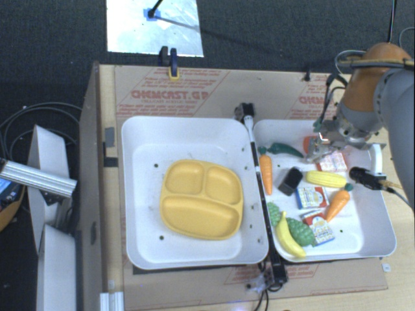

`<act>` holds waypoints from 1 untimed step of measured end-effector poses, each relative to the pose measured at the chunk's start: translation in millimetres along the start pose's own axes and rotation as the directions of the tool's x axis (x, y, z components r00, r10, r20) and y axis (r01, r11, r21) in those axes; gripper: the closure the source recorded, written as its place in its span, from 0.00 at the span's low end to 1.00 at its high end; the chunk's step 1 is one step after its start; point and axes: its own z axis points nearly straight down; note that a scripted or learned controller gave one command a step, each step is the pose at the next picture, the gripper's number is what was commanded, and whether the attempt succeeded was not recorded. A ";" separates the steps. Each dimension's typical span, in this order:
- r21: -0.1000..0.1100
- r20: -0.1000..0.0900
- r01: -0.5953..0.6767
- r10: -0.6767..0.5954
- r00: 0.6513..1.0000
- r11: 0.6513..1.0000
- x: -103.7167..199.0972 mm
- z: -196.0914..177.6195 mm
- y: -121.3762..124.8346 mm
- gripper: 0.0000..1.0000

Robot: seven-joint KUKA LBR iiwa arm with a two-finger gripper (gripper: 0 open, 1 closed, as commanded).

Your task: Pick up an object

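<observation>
Camera view: gripper (319,144) low at rear of right bin (382,238), grip state can't tell. Candidate objs crowded: corn (326,179), carrot (336,204), packet (334,162). Risk: packet lies flat, neighbours touching, so slip or double-grab likely.

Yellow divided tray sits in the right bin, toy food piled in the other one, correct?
Not quite. The camera view shows the yellow divided tray in the left bin, not the right. The toy food, such as the banana and corn cob, is in the right bin.
</observation>
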 end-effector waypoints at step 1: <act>-0.004 0.002 -0.002 0.002 1.000 1.000 -0.7 -0.4 0.5 0.00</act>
